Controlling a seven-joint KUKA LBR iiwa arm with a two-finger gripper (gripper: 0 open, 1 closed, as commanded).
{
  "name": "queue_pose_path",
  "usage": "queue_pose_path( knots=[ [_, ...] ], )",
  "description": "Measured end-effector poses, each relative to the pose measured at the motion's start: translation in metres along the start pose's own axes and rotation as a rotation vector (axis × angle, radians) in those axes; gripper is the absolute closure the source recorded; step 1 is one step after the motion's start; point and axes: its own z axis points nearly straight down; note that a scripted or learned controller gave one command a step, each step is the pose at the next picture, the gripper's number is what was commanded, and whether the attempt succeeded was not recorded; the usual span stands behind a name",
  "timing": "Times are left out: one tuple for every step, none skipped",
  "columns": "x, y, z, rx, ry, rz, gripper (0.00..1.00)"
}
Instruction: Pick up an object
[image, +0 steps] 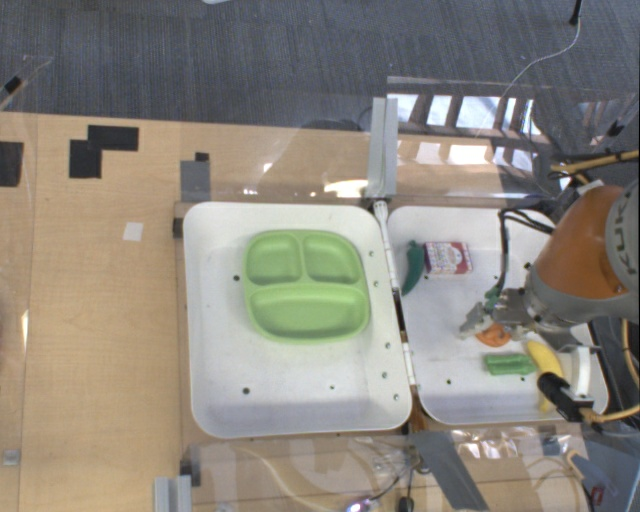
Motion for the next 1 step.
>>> queue_pose_path(
  knots=[
    [0.0059, 0.0518, 0.0021, 0.004, 0.007, -0.139, 0.00]
  ],
)
